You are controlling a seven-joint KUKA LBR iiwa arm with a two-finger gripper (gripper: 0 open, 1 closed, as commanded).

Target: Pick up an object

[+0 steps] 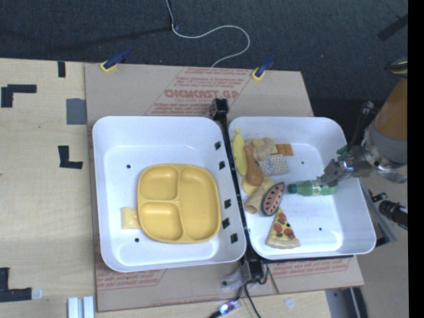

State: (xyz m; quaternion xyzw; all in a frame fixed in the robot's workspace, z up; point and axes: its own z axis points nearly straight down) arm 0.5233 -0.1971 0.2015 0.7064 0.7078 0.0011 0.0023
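Observation:
The right bin (pixel 331 234) holds several toy foods. A green bottle (pixel 306 189) lies on its side near the bin's right wall. My gripper (pixel 331 176) reaches in from the right and sits directly over the bottle's right end; whether it touches the bottle is unclear. Left of the bottle lie a watermelon slice (pixel 272 199) and a pizza slice (pixel 282 230). Along the bin's left side are a yellow banana (pixel 238 152), an orange carrot (pixel 252 165), a checked cracker (pixel 275 166) and a tan cone (pixel 256 199).
The left bin (pixel 112 144) holds a yellow divided plate (pixel 179 202) and a pale yellow block (pixel 129 217) beside it. A black clamp (pixel 219 107) sits at the divider's far end. A white cable (pixel 212 35) runs across the dark floor behind.

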